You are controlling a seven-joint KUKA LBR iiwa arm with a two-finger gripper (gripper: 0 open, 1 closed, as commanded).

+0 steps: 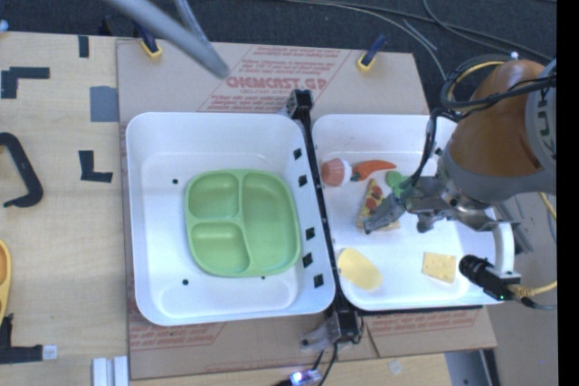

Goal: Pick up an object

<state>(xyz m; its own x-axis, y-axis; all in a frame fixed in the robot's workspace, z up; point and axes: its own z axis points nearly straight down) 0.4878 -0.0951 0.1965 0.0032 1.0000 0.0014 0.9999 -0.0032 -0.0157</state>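
White right bin [398, 298]: fingers [384, 214] touching pizza slice [371, 203].

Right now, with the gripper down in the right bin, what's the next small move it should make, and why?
Probably close the gripper and lift a little. Its fingertips sit at the toy pizza slice in the right bin, nearer than the carrot or cheese cracker. Whether the slice lies between them is unclear, so test gently.
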